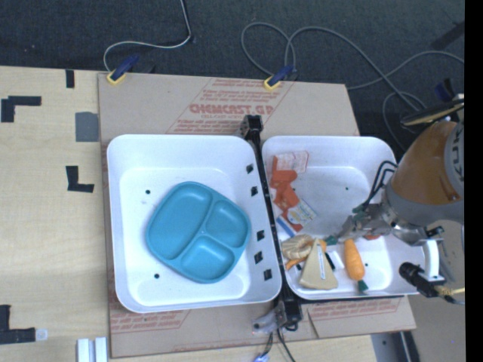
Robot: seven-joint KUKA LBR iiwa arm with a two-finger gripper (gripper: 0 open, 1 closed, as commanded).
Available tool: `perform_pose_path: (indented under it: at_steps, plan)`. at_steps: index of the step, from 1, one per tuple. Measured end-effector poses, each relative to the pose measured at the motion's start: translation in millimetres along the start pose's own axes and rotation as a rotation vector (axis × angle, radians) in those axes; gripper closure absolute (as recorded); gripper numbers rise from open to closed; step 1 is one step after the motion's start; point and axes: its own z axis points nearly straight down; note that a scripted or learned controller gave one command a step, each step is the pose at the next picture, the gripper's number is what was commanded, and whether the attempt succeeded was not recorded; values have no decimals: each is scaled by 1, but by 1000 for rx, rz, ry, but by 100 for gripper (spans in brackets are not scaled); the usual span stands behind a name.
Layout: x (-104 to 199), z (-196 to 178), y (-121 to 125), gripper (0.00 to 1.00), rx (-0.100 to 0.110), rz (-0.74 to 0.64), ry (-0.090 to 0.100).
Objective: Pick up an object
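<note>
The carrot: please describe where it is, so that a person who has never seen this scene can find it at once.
Of the two white bins, take the right bin, on the arm's side. Look at its near edge, just below the gripper. The carrot lies there beside a pale wedge; it is the only plain orange, tapered thing with a green tip.

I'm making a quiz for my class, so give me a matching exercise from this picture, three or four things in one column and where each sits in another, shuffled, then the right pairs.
Things:
1. blue divided plate
2. carrot
3. yellow clamp
4. gripper

Places:
A. right bin, near its front edge
B. cardboard's far left corner
C. left bin
D. over the right bin, just above the carrot's top

Pairs: 1-C, 2-A, 3-B, 4-D
</note>
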Motion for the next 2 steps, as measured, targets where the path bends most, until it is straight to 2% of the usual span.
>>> perform_pose_path:
  at_steps: [1, 2]
  plan:
    - [72, -55, 16, 100, 3, -1, -1]
    - [126, -87, 68, 100, 3, -1, -1]
